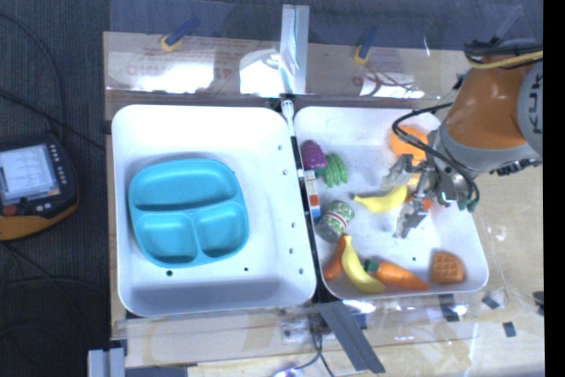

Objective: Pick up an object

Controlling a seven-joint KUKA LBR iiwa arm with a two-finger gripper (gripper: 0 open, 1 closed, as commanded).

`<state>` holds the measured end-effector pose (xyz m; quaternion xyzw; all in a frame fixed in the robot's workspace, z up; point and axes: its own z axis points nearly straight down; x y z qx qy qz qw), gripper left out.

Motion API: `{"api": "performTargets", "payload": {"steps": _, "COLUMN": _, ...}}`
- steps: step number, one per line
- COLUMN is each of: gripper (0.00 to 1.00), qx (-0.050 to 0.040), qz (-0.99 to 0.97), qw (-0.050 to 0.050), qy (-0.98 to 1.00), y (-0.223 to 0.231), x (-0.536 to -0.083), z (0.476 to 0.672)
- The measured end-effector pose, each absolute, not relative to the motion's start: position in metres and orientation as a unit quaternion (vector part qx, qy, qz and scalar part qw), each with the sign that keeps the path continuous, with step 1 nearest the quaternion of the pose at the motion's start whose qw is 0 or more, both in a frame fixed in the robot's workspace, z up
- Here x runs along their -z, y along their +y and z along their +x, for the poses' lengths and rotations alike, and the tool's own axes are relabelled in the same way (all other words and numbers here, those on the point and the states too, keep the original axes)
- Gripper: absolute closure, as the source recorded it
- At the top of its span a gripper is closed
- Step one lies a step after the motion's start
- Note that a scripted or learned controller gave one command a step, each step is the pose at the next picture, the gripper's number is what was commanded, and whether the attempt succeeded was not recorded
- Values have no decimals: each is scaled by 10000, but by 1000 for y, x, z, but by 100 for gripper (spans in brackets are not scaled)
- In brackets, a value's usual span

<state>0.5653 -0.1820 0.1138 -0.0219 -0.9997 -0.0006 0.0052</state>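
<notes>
Tabletop [203,66] carries two white bins side by side; landmark is the right bin [472,265]; everything below is placed relative to it.

Left bin [177,287] touches the right bin along the shared centre wall; a blue divided tray [187,210] lies inside the left bin, well apart from the right bin.

Arm [494,115], grey with an orange band, comes in over the right bin's upper right corner; gripper [413,212] hangs over the bin's middle right; cannot tell from this view if the fingers are wide or narrow, or if anything sits between them.

Objects in the right bin, larger first:
- yellow banana [356,267] near the lower left, tilted, touching the carrot
- carrot [399,275] along the bottom wall, lying flat
- second banana [385,201] in the middle, just beside the gripper on its left
- orange fruit [411,139] upper right, partly under the arm
- can [335,219] at the left wall, lying on its side
- purple grapes [312,156] upper left, near the centre wall
- green leafy piece [335,169] just beside the grapes
- waffle [448,267] lower right corner, apart from the carrot tip

Outside, well left of both bins: a handheld pendant [33,179] on the dark floor.
</notes>
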Motion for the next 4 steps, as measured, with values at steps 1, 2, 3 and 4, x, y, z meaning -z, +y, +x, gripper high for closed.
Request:
{"api": "performTargets", "payload": {"steps": 1, "gripper": 0, "qx": -21, "qz": 190, "qw": -38, "qy": -9998, "y": -175, "x": -90, "z": 581}}
{"api": "performTargets", "payload": {"steps": 2, "gripper": 100, "qx": -40, "qz": 200, "qw": -83, "qy": -9998, "y": -174, "x": -103, "z": 584}}
{"api": "performTargets", "payload": {"steps": 3, "gripper": 0, "qx": -36, "qz": 203, "qw": -76, "qy": -9998, "y": -173, "x": -102, "z": 584}}
{"api": "performTargets", "payload": {"steps": 4, "gripper": 0, "qx": -18, "qz": 126, "qw": -58, "qy": -9999, "y": -175, "x": -90, "z": 578}}
